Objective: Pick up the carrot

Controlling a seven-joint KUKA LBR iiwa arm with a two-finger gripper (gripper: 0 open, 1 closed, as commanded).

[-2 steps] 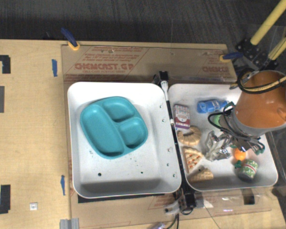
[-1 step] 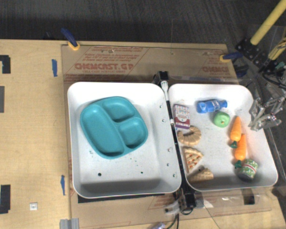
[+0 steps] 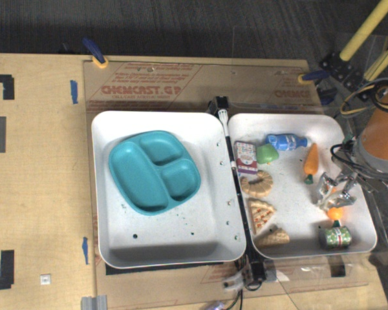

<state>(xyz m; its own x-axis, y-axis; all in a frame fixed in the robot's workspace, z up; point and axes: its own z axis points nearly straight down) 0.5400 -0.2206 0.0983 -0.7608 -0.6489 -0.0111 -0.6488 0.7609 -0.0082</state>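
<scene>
A smooth teal plate (image 3: 154,170) with three compartments is seen in the left bin (image 3: 110,237). In the right bin (image 3: 365,237), a small carton (image 3: 246,157), a round pastry (image 3: 257,184), a pizza wedge (image 3: 261,214), a green fruit (image 3: 268,154) and a blue bottle (image 3: 286,141) are found. The tapered orange carrot (image 3: 311,161) is lying free, just left of the gripper (image 3: 335,192), whose grasp cannot be told. A green can (image 3: 336,237) is set below. Pale wood bench (image 3: 32,173) and dark carpet (image 3: 181,18) surround them.

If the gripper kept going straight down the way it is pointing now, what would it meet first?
Most likely the small orange piece directly beneath the gripper, then the right bin's floor. The carrot lies off that line, toward the bin's back wall. Depth is uncertain.
</scene>
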